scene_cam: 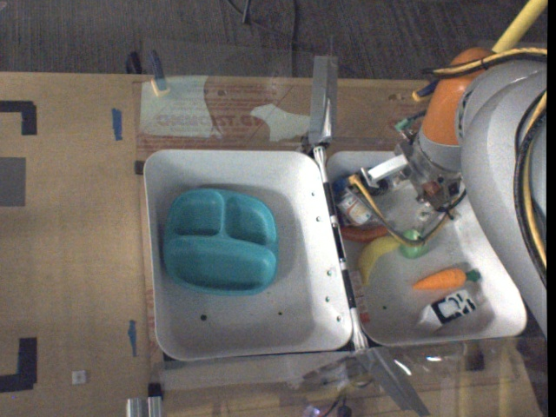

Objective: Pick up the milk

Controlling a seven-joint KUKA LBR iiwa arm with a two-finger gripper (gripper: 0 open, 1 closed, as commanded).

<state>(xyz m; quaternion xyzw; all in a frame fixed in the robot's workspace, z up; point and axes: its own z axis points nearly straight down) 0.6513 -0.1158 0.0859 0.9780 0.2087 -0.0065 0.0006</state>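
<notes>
Two white bins are being viewed from above, and the gripper (432, 200) is being held over the far part of the right bin (508, 315), close above the banana (378, 254). Whether it is open or closed cannot be told, and nothing is being seen in its grasp.

The milk (453, 307) is being taken to be the small white carton with black patches. It is lying near the front wall of that bin, just beside the carrot (443, 279) and well apart from the gripper.

For a clean pick, the wrist is best being carried toward the front of the bin and centred over the carton. It is then being lowered with the grasp set across the narrow sides, so that the carrot is not being nudged.

No brand is being made out on the carton. Reddish print on the sheet (217, 118) beyond the left bin (149, 233) is too faint to be read.
</notes>
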